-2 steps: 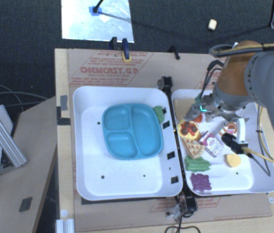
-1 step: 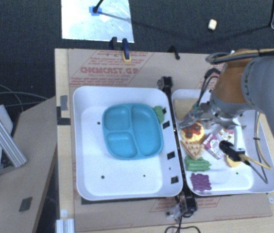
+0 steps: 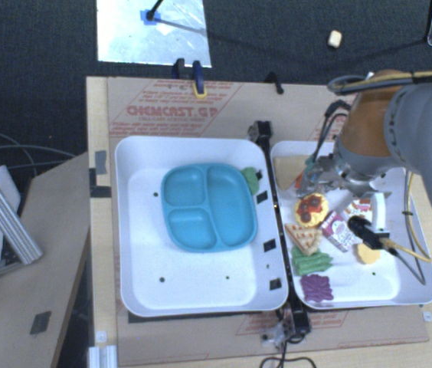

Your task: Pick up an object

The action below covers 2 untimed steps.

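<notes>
Bench (image 3: 162, 102): a board-covered surface printed with red lettering, carrying two shallow white bins side by side. Arm (image 3: 423, 121): grey with an orange band above the wrist, entering from the right and bending down over the rear of the right bin; its bulk hides that bin's far right corner and part of the rear wall. Left bin (image 3: 135, 282): holds a blue divided plate (image 3: 208, 207), lying flat near the centre, with a small green piece (image 3: 250, 176) touching its right rear rim. Right bin (image 3: 411, 286): holds a cluster of small toy foods toward its left side. Jaws (image 3: 325, 173): low over the rear of this cluster, just behind a round red-and-yellow item (image 3: 312, 207); whether they are apart or together cannot be told, as the wrist covers them. Smaller items, front of cluster: a wedge-shaped waffle-patterned piece (image 3: 304, 238), a green vegetable (image 3: 312, 262), a purple grape bunch (image 3: 318, 287), a yellow piece (image 3: 368, 254). Several items near the wrist are too small to identify.
</notes>
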### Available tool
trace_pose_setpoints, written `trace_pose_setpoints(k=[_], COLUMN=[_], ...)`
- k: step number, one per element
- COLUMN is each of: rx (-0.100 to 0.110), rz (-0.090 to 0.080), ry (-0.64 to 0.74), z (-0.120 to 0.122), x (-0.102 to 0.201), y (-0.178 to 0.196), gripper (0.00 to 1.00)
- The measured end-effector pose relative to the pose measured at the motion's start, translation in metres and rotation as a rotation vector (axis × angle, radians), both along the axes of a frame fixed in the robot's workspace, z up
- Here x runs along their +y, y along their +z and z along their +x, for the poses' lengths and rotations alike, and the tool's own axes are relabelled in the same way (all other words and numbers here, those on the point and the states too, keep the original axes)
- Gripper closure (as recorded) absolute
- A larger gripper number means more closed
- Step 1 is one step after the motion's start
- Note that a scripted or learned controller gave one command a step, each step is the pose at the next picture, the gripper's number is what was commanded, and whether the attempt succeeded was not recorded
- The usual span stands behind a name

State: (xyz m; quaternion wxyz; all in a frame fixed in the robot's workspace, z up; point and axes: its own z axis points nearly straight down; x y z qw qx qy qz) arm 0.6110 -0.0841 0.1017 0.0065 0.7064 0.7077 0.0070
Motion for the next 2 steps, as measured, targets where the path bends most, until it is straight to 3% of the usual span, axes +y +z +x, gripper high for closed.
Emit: trace_pose_setpoints(k=[1,2], rx=[0.024,0.010], rz=[0.003,0.002], ry=[0.006,0.009], z=[-0.101,-0.115], x=[0.068,0.116], y=[0.085,0.178], gripper=[1.00,1.00])
